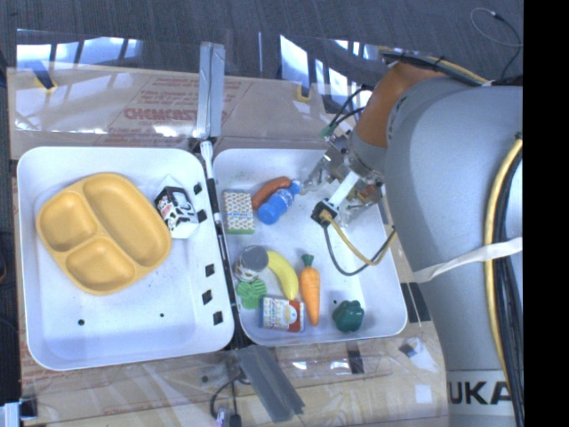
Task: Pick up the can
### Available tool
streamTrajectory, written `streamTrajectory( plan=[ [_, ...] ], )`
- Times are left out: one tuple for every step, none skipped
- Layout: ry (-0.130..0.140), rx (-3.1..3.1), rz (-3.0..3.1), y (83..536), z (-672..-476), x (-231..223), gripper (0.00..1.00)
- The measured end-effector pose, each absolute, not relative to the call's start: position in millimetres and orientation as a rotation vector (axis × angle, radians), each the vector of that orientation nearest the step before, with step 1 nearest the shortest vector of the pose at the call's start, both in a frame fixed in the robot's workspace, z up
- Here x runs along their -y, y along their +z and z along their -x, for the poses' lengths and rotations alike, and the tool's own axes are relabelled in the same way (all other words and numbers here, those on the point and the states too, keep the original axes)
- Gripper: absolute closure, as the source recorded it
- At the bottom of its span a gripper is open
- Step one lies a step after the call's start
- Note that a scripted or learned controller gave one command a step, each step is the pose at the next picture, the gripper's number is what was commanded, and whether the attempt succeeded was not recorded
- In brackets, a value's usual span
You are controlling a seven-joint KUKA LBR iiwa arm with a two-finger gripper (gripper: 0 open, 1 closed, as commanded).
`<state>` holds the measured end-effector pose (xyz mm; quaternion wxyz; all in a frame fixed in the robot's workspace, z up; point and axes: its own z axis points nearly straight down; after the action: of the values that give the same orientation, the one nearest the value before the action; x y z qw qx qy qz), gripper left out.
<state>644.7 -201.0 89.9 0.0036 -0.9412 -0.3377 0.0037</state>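
The can shows a round grey top and stands near the left wall of the right bin, beside the banana. My gripper hangs over the upper middle of that bin, just right of the blue bottle. It is well up and to the right of the can and does not touch it. The grey wrist and cables hide most of the gripper.
Around the can lie a green toy, a juice carton, a carrot, a green pepper, a checkered box and a sausage. The left bin holds a yellow divided plate and a small black-and-white carton.
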Motion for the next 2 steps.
streamTrajectory(
  plan=[
    [0.008,1.014,2.968,90.6,-649.9,195.2,0.0],
    [0.017,1.024,2.959,99.0,-649.3,193.1,1.0]
  ],
)
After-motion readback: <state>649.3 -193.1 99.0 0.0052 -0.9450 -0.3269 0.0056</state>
